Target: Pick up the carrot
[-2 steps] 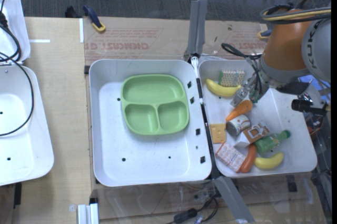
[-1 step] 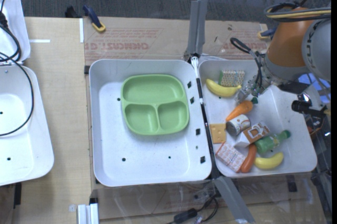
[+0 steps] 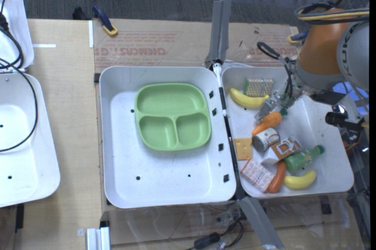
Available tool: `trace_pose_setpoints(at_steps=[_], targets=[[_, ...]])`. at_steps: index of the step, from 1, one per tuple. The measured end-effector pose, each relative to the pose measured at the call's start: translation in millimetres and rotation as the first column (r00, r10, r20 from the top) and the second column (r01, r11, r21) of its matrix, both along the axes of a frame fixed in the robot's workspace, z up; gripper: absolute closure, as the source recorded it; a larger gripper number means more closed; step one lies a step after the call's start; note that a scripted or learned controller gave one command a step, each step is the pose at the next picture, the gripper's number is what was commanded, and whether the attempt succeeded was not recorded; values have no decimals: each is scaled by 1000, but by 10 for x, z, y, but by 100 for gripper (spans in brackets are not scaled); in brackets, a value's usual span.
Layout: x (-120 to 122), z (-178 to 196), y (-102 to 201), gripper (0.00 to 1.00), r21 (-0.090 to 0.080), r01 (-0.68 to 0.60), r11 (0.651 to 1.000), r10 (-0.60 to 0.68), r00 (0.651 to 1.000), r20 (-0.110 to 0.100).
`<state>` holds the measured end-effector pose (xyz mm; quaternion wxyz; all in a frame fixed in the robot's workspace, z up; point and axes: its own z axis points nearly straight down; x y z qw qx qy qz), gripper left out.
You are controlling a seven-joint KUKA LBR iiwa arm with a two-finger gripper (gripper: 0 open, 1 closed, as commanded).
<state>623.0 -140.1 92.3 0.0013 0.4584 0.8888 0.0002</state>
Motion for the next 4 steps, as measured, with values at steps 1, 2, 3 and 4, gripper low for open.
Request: trace_pose_setpoints(at_steps=[1,2,3,4], targets=[[11,106,-5,100,-1,1,1000,-1,1000,4],[11,106,-5,0,-1,1,1000,-1,1000,4],[347,-1,-40,0,-1,-116,993,116,993,-4],[-368,2,107,0,0,-156,988,156,988,0]])
